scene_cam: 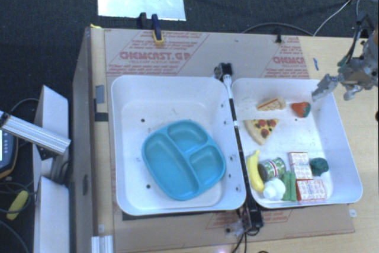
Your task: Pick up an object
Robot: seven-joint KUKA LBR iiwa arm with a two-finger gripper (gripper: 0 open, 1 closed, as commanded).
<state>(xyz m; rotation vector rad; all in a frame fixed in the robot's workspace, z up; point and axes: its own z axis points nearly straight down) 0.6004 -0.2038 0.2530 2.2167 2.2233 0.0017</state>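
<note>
The right bin holds several toy foods: a sandwich wedge, a strawberry, a pizza slice, a banana, a small can, a white bottle, two red-and-white cartons and a dark green piece. My gripper hovers over the bin's far right corner, above and right of the strawberry. Its fingers are spread open with nothing between them.
The left bin holds a blue divided plate. A black clamp sits where the two bins meet at the back. Cables run across the bench behind the right bin.
</note>
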